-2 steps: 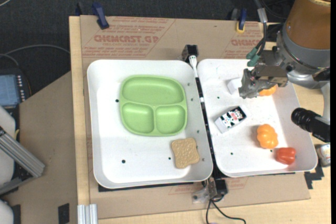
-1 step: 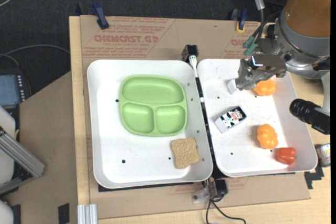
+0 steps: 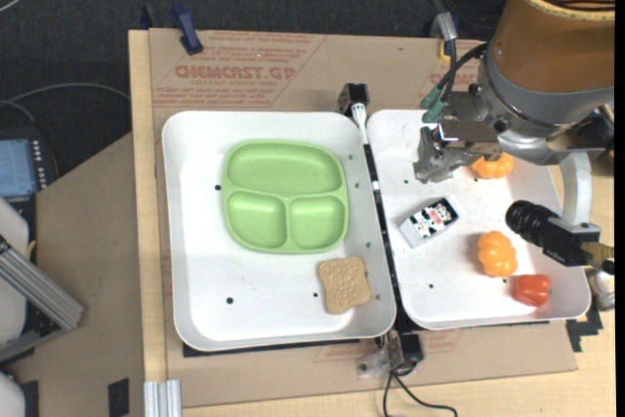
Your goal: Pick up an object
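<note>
**White bins on printed cardboard, gripper over the right one**

Brown cardboard [image 3: 234,63] lies under both bins and carries red print across the upper middle of the frame. The large line reads "CHEMCAST GP"; the smaller lines around it are too fine to read. A blue clip [image 3: 186,27] sits on the cardboard's upper left corner.

The left bin [image 3: 186,239] holds a pale green divided plate [image 3: 285,195] with three compartments. A slice of toast [image 3: 344,284] lies flat just below the plate's lower right corner, near the bin's lower right.

The grey and orange arm [image 3: 557,5] comes in from the upper right. Its gripper [image 3: 433,163] hangs over the upper left part of the right bin [image 3: 459,293]. Whether the gripper is apart or together cannot be told from this angle.

A small white box [image 3: 429,221] lies tilted just below the gripper in the frame, apart from it. It has black patches and coloured specks on its face, and its label is too small to read. An orange toy fruit [image 3: 491,167] sits just right of the gripper, partly hidden by the wrist. A second orange toy fruit [image 3: 496,252] rests right of the box. A red toy fruit [image 3: 531,289] is near it, by the bin's lower right corner.
</note>
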Tool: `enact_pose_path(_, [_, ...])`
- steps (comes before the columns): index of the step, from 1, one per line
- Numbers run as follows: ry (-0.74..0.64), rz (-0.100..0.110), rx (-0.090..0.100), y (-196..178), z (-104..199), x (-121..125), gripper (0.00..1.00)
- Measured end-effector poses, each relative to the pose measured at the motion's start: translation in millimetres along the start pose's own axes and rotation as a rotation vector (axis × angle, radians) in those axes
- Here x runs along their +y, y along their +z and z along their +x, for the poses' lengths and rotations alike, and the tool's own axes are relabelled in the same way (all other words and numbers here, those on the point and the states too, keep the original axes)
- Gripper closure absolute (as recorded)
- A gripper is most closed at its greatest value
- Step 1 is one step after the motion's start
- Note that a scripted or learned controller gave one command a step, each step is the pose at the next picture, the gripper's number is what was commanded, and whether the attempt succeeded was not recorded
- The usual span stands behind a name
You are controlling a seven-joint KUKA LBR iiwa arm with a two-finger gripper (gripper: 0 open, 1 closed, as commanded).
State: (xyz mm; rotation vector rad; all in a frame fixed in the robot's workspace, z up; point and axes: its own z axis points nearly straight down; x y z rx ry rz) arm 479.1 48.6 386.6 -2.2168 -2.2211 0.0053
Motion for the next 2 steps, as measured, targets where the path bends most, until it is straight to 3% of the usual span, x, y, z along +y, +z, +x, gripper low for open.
enact_pose_path(1, [0.0,-0.002,0.0,2.2,15.3,0.0,1.0])
enact_pose_path(2, [0.002,-0.012,0.001,-47.3,8.4,0.5,1.0])
